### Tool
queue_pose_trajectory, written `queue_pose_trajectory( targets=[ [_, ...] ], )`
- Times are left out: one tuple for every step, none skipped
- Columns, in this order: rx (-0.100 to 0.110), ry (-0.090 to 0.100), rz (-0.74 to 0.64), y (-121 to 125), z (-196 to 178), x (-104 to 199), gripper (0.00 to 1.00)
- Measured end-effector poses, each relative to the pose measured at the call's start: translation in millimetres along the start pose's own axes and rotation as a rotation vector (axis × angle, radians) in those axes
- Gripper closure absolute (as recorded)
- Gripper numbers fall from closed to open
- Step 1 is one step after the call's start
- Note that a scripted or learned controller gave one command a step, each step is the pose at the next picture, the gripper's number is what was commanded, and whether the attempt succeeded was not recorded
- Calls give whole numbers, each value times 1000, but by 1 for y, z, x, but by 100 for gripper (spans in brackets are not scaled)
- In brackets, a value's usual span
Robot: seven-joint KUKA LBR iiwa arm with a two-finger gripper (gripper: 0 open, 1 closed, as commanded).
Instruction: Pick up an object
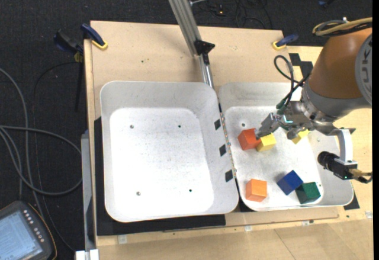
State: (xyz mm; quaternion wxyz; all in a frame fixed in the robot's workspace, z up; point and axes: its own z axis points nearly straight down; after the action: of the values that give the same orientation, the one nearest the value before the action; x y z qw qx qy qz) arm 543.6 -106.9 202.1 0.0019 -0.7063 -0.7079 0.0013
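So far nothing looks lifted: every block I can see lies on the floor of the right bin (331, 196), and the left bin (118, 152) beside it is not in play. The gripper (283, 124) hangs low over the middle of the right bin, just above a tight pair of blocks, the red-orange block (247, 139) and the yellow block (267, 141), which touch each other. How its jaws are set I cannot tell; the wrist hardware and cables crowd that spot, and I see no block clearly caught by it. A second yellow block (298, 136) peeks out under the wrist, on the far side of the pair from the left bin.

Toward the near edge of the right bin sit three more candidates: an orange block (256, 189) nearest the left bin, then a blue block (290, 182), and a green block (308, 192) touching the blue one, closest to the bin's outer corner.

My judgement is that the pick is at the approach or closing stage, with the grasp itself and the lift still to be done. The likely target is the yellow block or its red-orange neighbour, though which one cannot be settled from this angle.

The arm (340, 75) covers the far outer part of the right bin, so anything lying there is hidden, and the second yellow block is partly covered too.
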Motion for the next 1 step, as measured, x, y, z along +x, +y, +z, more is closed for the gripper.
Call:
queue_pose_trajectory(
  targets=[
    [-4, -1, 3, 1, -2, 0, 0]
  ],
)
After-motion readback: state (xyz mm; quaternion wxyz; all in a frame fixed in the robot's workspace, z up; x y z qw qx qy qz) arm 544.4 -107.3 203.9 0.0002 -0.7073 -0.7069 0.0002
